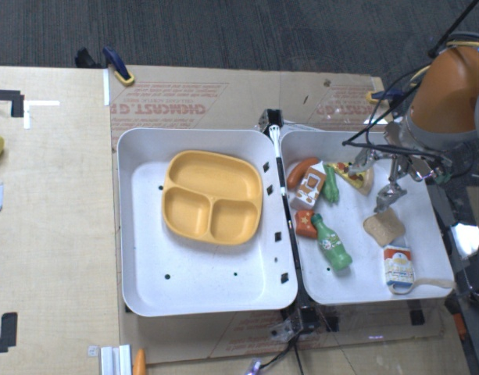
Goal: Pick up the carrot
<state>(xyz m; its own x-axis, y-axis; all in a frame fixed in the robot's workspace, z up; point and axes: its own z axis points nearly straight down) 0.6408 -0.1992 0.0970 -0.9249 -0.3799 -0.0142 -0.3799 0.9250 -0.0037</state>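
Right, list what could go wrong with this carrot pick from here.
1. The carrot lies at the right bin's left wall with a small carton partly over it, so the fingers may grab or shove the carton instead.
2. The gripper hangs near the brown bread slice, well right of the carrot; crossing over, it may knock the pizza slice or the green pepper.

Red print on the cardboard sheet (200,100) beneath the bins stands upside down, too blurred to read.
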